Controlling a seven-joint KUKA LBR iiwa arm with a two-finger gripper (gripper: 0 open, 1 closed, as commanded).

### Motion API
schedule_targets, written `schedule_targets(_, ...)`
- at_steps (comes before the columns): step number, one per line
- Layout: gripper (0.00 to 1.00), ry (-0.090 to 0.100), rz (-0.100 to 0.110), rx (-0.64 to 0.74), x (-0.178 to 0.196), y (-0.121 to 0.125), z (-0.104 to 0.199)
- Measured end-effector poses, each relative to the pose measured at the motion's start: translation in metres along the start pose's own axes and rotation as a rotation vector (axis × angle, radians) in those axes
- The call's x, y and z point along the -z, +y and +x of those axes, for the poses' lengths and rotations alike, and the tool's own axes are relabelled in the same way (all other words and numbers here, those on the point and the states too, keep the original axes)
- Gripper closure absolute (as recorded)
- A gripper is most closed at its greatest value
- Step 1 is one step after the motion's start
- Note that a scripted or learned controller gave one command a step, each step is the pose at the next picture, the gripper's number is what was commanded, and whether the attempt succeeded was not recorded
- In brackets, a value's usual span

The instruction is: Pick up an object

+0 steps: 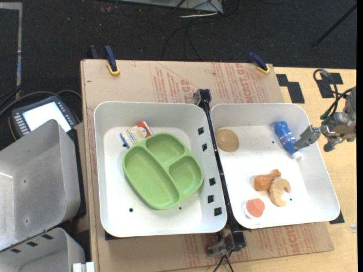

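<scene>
The green plate (163,170) covers most of a small carton (135,134), so its print cannot be read. The gripper (320,136) is cut off by the right edge.

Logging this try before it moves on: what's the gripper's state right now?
Gripper: open, holding nothing, at the right bin's far right edge, one finger next to the blue object.

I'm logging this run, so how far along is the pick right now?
Early. Done: the gripper sits over the right bin's upper right edge, fingers open. In hand: nothing; one finger is beside the blue object, not clamping it. Left: close on an object and lift. The tan ball and green plate lie untouched.
</scene>
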State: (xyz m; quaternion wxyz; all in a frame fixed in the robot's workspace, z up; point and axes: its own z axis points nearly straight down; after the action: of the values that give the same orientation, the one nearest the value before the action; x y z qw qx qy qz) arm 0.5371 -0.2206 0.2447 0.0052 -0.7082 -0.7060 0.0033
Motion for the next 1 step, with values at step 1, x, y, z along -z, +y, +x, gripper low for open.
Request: schedule_targets(1, 0.00, -0.003, -0.012, 0.004, 0.0069, 0.0027, 0.0009)
